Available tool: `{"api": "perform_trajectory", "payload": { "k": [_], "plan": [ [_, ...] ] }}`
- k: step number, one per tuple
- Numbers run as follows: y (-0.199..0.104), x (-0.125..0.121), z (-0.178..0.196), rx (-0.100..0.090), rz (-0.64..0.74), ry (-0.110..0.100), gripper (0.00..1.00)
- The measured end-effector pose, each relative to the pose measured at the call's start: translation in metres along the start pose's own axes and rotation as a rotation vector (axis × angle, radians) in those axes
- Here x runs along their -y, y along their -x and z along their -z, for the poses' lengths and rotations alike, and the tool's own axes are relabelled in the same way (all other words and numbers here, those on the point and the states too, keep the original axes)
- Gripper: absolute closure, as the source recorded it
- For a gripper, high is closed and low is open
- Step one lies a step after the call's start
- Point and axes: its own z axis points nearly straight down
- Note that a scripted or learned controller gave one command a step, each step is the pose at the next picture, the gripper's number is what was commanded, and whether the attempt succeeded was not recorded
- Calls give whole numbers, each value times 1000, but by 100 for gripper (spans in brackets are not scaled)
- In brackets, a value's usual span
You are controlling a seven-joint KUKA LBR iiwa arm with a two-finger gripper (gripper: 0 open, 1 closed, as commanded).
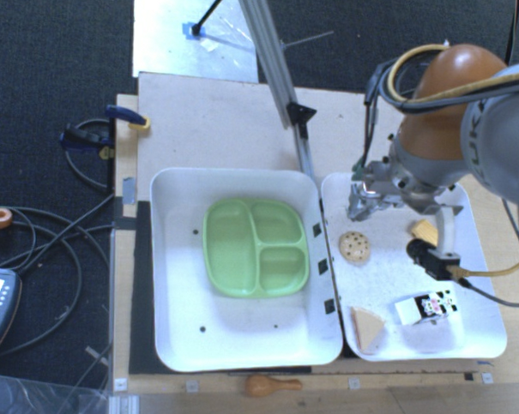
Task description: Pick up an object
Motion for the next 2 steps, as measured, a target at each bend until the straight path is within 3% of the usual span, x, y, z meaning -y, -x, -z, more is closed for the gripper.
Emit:
{"api": "perform_trajectory", "payload": {
  "k": [2],
  "plan": [
    [-110,4,11,0,0,-2,100]
  ]
}}
